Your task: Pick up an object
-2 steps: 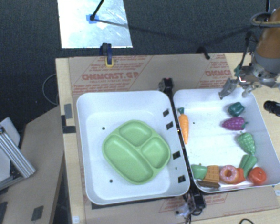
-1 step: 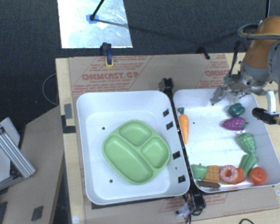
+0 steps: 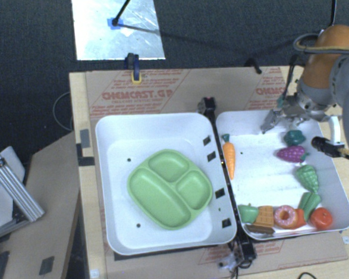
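Observation:
The right bin (image 3: 254,178) holds toy foods. An orange carrot (image 3: 228,155) lies by its left wall. A teal piece (image 3: 293,137), purple grapes (image 3: 291,154) and a green leafy vegetable (image 3: 308,177) sit near the right side. Along the front are a green piece (image 3: 247,211), a waffle (image 3: 263,217), a pink doughnut (image 3: 285,216), a green pod (image 3: 309,202) and a red tomato (image 3: 321,217). My gripper (image 3: 282,121) hangs over the bin's back right, just behind the teal piece. Its fingers are spread, with nothing between them.
The left bin (image 3: 112,146) holds a green divided plate (image 3: 169,189). A black clamp strip (image 3: 219,162) joins the two bins. The grey arm with its orange band (image 3: 329,53) comes in at the upper right. A black part (image 3: 327,146) sticks out over the bin's right wall.

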You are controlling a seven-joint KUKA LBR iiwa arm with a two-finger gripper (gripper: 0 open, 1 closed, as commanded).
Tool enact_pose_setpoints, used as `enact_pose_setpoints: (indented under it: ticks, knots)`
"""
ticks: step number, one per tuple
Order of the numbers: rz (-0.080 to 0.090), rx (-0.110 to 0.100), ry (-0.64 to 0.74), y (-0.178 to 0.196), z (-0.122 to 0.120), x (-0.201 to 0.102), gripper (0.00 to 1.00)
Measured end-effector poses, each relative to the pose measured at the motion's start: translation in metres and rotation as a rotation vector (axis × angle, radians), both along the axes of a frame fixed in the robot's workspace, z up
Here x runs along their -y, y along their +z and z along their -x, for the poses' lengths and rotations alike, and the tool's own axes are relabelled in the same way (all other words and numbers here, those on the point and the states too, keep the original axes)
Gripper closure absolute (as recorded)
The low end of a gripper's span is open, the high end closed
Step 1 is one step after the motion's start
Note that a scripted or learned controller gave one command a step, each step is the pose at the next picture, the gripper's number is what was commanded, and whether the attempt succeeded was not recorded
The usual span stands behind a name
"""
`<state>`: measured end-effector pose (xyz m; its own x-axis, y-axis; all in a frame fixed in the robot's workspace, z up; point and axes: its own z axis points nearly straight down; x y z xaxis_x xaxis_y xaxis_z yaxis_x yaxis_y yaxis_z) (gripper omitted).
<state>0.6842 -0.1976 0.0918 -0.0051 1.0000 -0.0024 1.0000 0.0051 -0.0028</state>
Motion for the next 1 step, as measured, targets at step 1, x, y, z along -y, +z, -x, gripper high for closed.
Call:
enact_pose_setpoints:
  ticks: [1]
  knots:
    - [0.014,0.006,0.001,0.0118,0.0,0.0049,1.0]
